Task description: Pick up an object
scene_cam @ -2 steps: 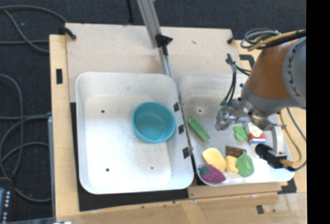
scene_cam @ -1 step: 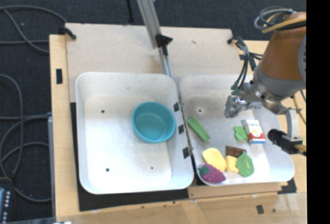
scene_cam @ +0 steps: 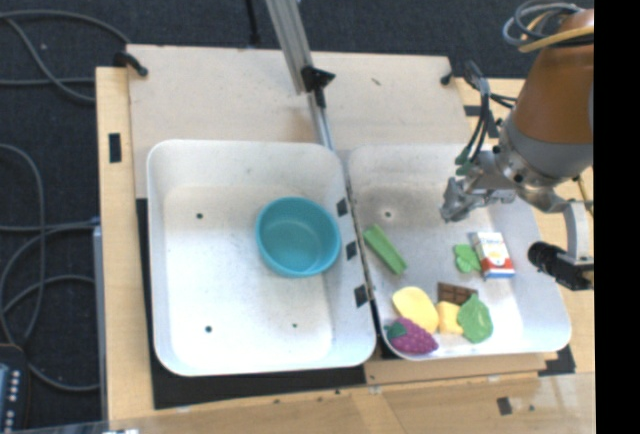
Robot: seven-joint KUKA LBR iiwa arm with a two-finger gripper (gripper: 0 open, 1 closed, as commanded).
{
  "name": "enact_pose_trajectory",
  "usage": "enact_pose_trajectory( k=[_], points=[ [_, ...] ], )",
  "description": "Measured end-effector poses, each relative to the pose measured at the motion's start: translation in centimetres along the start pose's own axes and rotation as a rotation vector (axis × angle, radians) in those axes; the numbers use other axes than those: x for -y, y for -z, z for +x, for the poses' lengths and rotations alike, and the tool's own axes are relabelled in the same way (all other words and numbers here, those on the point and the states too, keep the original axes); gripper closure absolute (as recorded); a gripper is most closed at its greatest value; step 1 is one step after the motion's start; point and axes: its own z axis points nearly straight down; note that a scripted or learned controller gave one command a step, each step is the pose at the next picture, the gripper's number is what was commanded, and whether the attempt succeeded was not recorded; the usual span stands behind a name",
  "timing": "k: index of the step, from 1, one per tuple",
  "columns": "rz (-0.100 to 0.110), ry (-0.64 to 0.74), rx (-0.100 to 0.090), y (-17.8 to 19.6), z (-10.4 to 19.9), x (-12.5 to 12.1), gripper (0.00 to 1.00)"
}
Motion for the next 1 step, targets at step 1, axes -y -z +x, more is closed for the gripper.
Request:
enact_pose_trajectory(
  k=[1],
  points=[
    [0.004,0.002,0.000,-1.00,5.90,-0.99,1.00]
  ],
)
